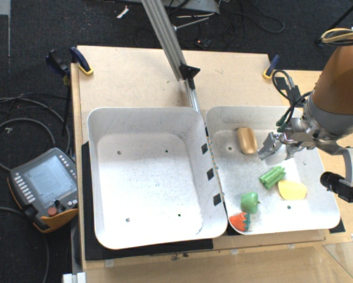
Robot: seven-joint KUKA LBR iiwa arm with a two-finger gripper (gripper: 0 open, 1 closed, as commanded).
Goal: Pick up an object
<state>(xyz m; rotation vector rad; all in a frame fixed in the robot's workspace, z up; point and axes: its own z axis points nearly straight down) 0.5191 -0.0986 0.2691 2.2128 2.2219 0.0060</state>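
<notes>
The right bin (317, 217) holds a tan oblong block (246, 140) at the back, a green ribbed cylinder (271, 177) in the middle, a flat yellow piece (292, 190) to its right, a green round toy (250, 202) and a red toy (240, 221) at the front rim. My gripper (272, 146) hangs over the right bin, just right of the tan block and above the green cylinder. Nothing shows between its fingers.
The left bin (105, 158) lies beside the right one, with a dark divider strip between them. A slanted metal rail (167, 37) crosses the back of the bench. A teach pendant (43, 187) lies on the floor at left, and clamps sit at the bench corners.
</notes>
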